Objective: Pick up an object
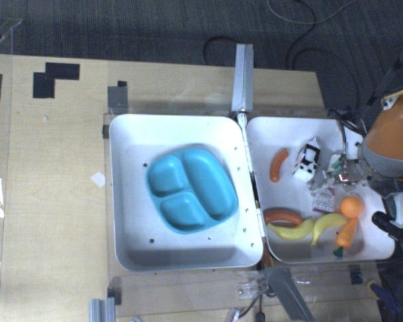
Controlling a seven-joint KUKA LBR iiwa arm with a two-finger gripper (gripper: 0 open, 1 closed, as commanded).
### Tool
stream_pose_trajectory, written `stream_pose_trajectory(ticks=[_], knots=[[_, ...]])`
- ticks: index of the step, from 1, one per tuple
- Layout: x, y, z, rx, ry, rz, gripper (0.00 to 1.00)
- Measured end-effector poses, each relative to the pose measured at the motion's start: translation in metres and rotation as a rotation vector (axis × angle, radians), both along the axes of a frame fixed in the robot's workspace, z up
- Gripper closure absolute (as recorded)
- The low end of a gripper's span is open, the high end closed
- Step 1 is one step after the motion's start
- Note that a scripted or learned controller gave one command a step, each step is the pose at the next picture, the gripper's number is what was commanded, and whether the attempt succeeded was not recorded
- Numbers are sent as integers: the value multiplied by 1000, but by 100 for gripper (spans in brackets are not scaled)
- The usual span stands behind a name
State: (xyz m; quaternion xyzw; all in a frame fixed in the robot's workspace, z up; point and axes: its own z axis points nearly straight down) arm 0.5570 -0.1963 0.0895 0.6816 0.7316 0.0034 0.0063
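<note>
Arm (393, 136) enters at the right edge over the right bin (258, 180); gripper (346, 173) sits low among clutter near a crumpled wrapper (324, 196), and whether it is released or clenched cannot be told. Nearest candidate looks like the orange ball (351, 207), just toward the near side of it. The banana (314, 228) lies lengthwise along the bin's near wall. The left bin (127, 180) holds a blue divided tray (191, 188).
</note>
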Motion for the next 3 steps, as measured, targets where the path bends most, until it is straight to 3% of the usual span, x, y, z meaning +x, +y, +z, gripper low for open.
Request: stream_pose_trajectory(ticks=[1,2,3], knots=[[17,-7,0,2,3,14,0],[20,-6,13,1,-4,21,100],[-18,-9,259,0,5,-33,100]])
